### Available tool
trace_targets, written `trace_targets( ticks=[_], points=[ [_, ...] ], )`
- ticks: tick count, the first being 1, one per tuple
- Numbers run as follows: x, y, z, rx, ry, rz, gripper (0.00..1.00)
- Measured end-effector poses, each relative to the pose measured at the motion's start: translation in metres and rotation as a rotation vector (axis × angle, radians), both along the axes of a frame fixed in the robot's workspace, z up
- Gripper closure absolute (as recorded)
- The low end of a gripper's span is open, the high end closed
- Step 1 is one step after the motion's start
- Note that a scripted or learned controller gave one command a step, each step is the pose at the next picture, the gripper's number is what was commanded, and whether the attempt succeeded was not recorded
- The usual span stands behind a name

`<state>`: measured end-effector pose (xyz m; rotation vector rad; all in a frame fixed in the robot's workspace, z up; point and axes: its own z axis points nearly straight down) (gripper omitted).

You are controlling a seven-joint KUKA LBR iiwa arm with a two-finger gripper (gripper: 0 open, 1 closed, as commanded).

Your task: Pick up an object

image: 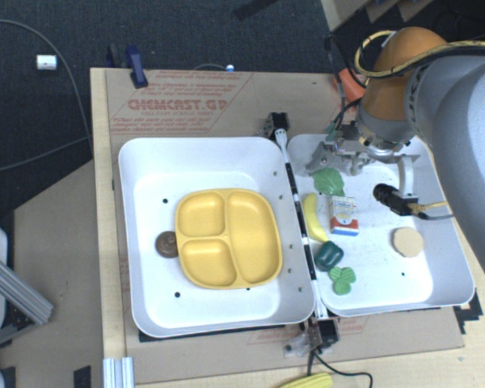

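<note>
My gripper (338, 162) hangs over the far left part of the right bin (436, 285), open, with nothing between its fingers. Just below it lies a light green leafy piece (329, 181). Along the bin's left wall lies a yellow banana (310, 217), and beside it a small white carton with red and blue print (343, 215). Nearer the front are a dark green pepper (328, 255) and a pale green piece (342, 279). A tan round biscuit (407, 242) rests to the right.
The left bin (141, 168) holds a yellow divided plate (227, 238) with a brown round thing (166, 243) at its left edge. The grey arm (457, 120) covers the right bin's far right corner. A black clip (277, 124) sits between the bins.
</note>
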<state>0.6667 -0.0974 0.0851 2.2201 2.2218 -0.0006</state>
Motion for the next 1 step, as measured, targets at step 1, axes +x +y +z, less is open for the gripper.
trace_targets(
  ticks=[1],
  points=[
    [-0.0001,0.0047,-0.0001,0.000,0.001,0.000,0.00]
  ],
)
